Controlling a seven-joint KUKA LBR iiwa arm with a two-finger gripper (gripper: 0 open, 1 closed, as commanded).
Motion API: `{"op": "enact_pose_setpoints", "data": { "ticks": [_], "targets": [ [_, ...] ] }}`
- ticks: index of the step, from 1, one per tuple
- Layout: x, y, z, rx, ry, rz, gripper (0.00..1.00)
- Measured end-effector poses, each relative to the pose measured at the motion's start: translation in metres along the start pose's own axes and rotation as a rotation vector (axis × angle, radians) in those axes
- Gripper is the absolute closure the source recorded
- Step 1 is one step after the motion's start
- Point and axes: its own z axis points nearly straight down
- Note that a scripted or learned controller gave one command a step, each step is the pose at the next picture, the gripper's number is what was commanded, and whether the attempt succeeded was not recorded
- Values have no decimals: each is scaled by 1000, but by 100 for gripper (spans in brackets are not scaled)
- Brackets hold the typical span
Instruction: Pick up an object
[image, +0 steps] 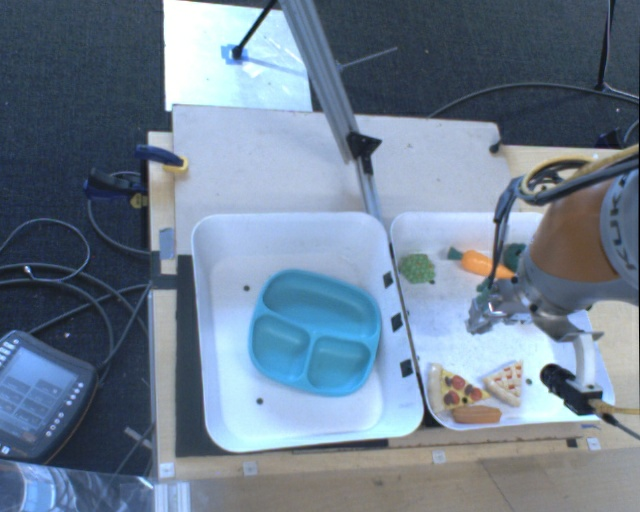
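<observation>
In the right bin (425, 300) lie a green broccoli piece (417, 267), an orange carrot (473, 261), two pizza slices (452, 385) (506, 381) and a hot dog (475, 414). My gripper (483, 316) hangs over the middle of that bin, below the carrot and above the pizza slices. I see nothing between its fingers. The arm's orange band (580, 235) covers the bin's right part.
The left bin (230, 300) holds a blue divided tray (312, 331). A grey pole (335, 95) slants down to the seam between the bins. Cables and a pendant (40, 390) lie on the floor to the left.
</observation>
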Motion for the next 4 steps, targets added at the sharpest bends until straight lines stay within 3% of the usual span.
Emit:
{"op": "enact_pose_setpoints", "data": {
  "ticks": [3,4],
  "targets": [
    [1,10,-144,-2,-1,-4,100],
    [44,25,-141,2,1,-7,100]
  ]
}}
